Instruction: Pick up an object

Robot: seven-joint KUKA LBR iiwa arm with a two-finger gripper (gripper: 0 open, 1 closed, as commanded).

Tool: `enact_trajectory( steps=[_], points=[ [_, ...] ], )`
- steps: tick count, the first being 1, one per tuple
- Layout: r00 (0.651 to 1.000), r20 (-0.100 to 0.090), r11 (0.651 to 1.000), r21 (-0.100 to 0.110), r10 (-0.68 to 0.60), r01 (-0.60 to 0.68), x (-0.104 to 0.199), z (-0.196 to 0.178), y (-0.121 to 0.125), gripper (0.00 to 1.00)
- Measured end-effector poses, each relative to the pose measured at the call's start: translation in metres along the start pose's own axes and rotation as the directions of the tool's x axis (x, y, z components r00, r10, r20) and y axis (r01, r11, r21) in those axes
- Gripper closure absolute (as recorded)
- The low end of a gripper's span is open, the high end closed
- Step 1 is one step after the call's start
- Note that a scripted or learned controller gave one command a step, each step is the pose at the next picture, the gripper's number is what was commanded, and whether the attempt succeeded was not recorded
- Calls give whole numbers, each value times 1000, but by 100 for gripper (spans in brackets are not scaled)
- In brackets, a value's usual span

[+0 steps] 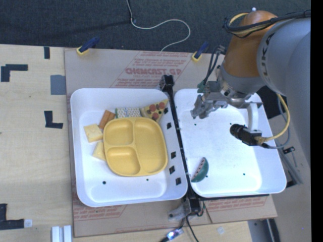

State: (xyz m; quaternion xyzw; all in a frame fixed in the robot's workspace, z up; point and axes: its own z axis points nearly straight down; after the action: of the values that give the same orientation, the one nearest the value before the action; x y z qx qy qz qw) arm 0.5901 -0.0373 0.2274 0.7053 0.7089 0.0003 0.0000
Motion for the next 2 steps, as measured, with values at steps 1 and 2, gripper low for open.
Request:
enact_trajectory(
  steps=[1, 2],
  points=[
    [1000, 0, 1000, 1, 0, 0, 41, 13, 28, 100],
    [1000, 0, 1000, 0, 1, -1, 60, -7, 39, 100]
  ],
)
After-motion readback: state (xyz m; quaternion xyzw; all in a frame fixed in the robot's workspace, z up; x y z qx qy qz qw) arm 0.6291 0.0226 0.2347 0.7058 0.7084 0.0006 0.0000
